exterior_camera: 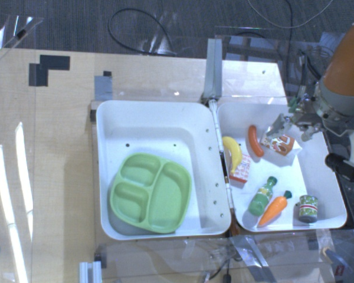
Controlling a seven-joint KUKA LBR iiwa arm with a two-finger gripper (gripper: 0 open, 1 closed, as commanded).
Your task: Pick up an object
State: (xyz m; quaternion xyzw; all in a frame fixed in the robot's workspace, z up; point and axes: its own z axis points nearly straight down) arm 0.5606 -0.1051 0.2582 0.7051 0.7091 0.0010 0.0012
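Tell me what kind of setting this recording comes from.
Likely a robotics lab bin-picking bench: two white bins side by side, toy food like a banana and carrot in the right one, a robot arm reaching in, cables on the floor.

Green divided plate (151, 192) in the left white bin (143, 117).

Two white bins on table (53, 158), green divided tray (151, 192) in left bin (147, 117), tool (292, 125) over right bin (318, 217) above small carton (281, 145), beside sausage (255, 141), banana (232, 152), carrot (272, 211).
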